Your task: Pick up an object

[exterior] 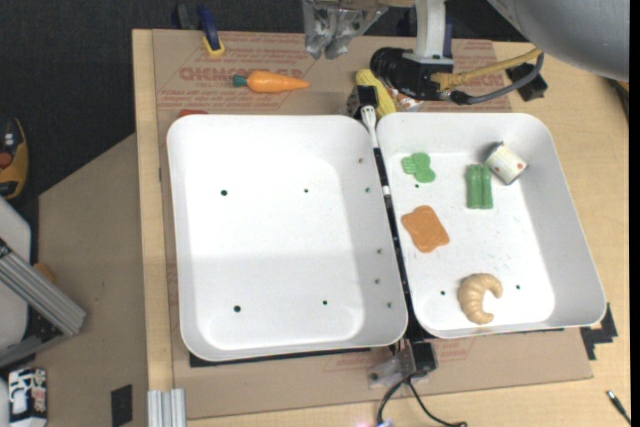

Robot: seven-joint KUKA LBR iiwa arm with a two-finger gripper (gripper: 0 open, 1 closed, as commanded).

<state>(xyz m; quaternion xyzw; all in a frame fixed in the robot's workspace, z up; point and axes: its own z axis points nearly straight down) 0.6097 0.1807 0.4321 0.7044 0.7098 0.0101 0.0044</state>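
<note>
A carrot (272,82) lies on the table (160,85) beyond the left bin (200,315), long axis across the view, tip pointing right. The right bin (570,245) holds 5 things, among them a croissant (479,298) near the front. The claw (330,40) hangs above the table's far edge; its fingers' state cannot be told.
</note>
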